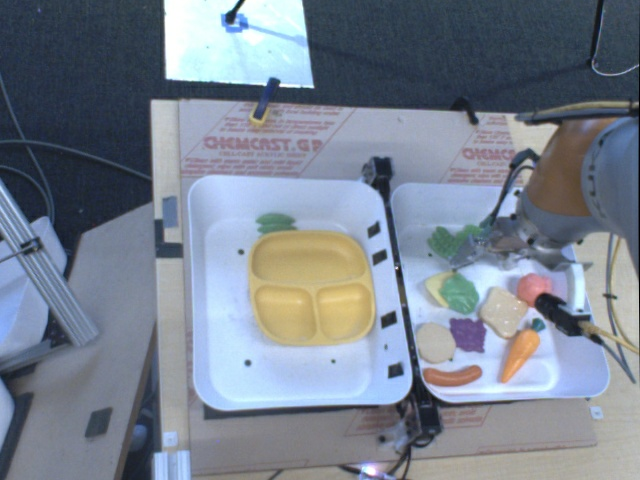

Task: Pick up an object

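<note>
The sausage [452,375] lies nearest; the gripper [468,252] overlaps a green leafy toy [446,240], finger state impossible to tell.

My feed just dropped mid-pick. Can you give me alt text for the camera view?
The gripper is low in the right bin, beside green toy leaves, among a carrot, sausage, bread slice and grapes. The left bin holds a yellow divided tray.
</note>
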`<state>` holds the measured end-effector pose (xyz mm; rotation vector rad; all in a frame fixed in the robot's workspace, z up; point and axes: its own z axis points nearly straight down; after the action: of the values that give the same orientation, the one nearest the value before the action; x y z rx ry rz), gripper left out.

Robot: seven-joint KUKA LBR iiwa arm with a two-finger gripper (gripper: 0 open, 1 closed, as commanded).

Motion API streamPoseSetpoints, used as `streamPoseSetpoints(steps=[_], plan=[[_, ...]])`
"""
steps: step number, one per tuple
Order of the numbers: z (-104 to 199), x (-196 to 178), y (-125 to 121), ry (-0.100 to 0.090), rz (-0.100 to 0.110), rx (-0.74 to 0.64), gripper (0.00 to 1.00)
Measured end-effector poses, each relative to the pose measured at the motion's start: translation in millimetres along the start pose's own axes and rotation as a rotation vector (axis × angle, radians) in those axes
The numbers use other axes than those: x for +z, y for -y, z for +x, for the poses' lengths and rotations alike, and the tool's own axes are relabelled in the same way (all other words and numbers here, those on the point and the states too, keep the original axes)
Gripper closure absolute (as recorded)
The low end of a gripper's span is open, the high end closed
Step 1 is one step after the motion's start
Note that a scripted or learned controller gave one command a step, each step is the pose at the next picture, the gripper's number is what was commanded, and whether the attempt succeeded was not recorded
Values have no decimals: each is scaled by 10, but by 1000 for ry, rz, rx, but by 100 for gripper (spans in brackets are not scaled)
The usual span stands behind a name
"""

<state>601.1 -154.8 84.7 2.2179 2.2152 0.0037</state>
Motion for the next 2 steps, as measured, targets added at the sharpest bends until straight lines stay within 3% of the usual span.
streamPoseSetpoints(steps=[1,2], plan=[[-6,-8,681,-4,7,1,0],[280,-15,1151,-4,4,-1,0]])
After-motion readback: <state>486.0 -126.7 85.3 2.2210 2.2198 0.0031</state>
